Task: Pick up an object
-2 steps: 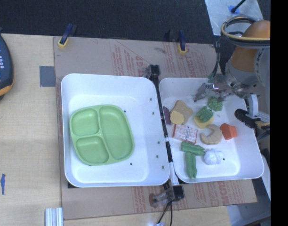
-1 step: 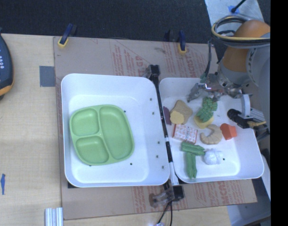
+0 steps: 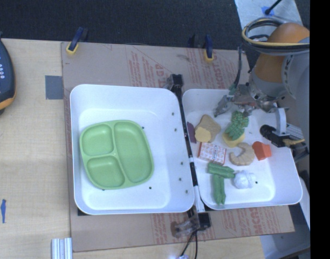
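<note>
Green divided plate (image 3: 116, 154) lies in the left bin (image 3: 78, 198); cluttered toys crowd the right bin (image 3: 283, 190). Over its far edge the gripper (image 3: 239, 106) hangs above a green leafy toy (image 3: 238, 124), fingers spread, the arm partly cut off.

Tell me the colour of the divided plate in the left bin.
Light green divided plastic plate, seen in the camera view.

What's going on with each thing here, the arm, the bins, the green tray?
Gripper: low over the right bin's far end, just above the green leafy toy.
Right bin: holds a heap of toy foods.
Left bin: holds the green tray.
Green tray: flat, right way up, nothing in its compartments.
</note>
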`<state>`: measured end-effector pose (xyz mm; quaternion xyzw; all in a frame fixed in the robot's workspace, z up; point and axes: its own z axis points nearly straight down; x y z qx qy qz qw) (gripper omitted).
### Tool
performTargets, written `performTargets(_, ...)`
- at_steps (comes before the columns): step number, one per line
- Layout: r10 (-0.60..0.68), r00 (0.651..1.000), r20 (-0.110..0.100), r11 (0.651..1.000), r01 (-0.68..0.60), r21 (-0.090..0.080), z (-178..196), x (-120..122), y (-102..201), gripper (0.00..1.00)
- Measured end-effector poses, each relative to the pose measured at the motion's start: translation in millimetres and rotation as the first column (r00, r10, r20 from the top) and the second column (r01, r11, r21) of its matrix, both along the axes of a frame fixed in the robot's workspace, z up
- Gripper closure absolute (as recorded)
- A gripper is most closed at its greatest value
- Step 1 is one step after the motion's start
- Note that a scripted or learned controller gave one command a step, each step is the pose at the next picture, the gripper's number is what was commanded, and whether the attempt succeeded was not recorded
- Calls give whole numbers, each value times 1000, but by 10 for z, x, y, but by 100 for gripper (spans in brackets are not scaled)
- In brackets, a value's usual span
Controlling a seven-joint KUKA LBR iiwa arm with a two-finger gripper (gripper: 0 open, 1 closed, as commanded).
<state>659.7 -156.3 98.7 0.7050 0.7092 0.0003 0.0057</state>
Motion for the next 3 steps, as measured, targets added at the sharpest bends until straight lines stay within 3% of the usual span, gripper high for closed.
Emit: performTargets(3,1,1000,1,1000,-1,-1,-2,0,100,0)
